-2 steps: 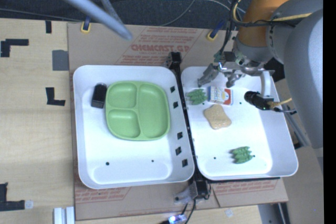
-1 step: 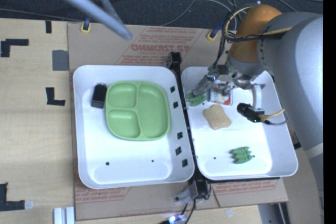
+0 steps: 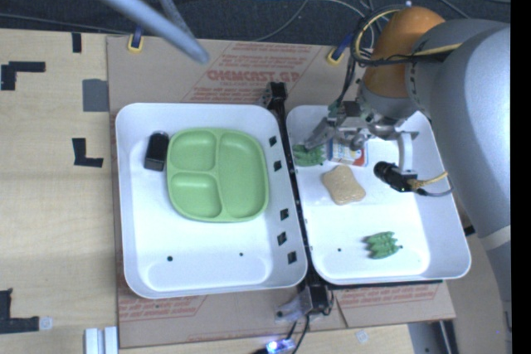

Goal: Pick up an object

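Gripper [image 3: 325, 143] above green toy [image 3: 308, 154], right bin [image 3: 440, 249].

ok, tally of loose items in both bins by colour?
Green: 3 - divided plate, small green item, green piece beside the tool
Black: 1 - block
Tan: 1 - bread-like piece
Red/white/blue: 1 - small printed item under the tool
Total: 6

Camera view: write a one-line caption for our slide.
Gripper low in right bin near bread roll; green divided plate in left bin.
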Motion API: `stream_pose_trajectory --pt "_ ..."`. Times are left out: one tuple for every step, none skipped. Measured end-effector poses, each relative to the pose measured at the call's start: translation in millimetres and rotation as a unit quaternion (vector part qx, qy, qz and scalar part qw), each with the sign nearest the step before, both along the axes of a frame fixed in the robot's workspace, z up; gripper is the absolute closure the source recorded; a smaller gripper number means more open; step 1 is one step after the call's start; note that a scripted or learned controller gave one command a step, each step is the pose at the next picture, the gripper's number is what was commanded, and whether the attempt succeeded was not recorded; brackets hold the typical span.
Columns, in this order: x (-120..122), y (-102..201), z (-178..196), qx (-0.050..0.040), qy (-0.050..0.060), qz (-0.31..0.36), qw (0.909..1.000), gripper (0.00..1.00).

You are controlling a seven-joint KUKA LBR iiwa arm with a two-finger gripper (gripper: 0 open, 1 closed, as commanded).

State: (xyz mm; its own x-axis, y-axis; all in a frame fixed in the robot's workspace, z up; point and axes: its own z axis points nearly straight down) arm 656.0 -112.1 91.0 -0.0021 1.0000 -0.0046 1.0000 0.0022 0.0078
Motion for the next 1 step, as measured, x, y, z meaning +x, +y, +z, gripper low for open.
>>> stream_pose_trajectory --pt "3.2 0.8 13.8 -0.0005 -0.006 0.001 1.0 1.0"
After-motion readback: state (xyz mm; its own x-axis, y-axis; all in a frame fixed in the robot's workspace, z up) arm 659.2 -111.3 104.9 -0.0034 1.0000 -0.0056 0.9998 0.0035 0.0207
